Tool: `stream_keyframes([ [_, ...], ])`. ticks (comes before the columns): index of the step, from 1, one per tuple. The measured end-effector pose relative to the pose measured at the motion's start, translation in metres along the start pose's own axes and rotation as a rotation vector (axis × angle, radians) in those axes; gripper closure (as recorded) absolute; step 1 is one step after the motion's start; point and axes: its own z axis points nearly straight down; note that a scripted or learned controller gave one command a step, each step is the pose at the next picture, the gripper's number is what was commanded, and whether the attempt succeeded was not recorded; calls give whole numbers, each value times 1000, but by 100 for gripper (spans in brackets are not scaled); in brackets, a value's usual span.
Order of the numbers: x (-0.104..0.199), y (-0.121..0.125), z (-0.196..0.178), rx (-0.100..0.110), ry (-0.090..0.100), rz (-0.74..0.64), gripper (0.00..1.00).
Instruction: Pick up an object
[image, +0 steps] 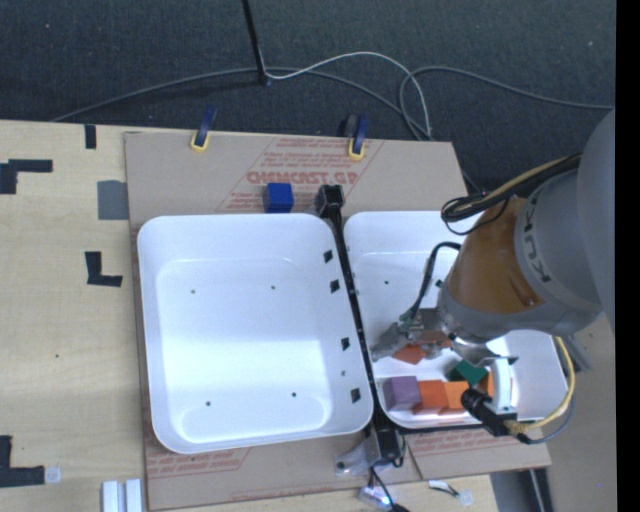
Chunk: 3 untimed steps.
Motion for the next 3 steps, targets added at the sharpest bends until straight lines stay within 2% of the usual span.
stream_keyframes([
  [1,0,1,-11,-2,0,0,100],
  [2,0,1,-10,-1,0,0,0],
  [3,0,1,-20,-1,0,0,100],
])
